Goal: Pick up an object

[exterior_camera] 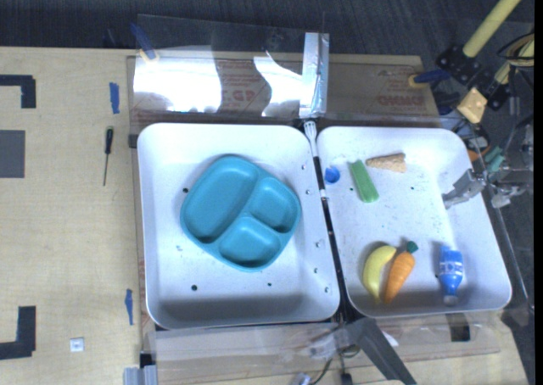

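The right bin [424,214] holds several small objects. A green stick [366,180] lies near its back left, with a small blue ball [332,175] to its left and a tan wedge [386,163] just behind it. Near the front, a yellow banana [377,267] touches an orange carrot [399,273]. A small blue bottle [450,270] lies at the front right. My gripper [475,186] shows as grey metal parts over the right rim of this bin, apart from all the objects, with nothing seen in it.
The left bin [161,281] holds a blue divided plate [242,209]. A clear plastic panel [229,78] stands behind the bins. A yellow pole [505,2] and clamps sit at the upper right. A metal divider [322,205] separates the bins.
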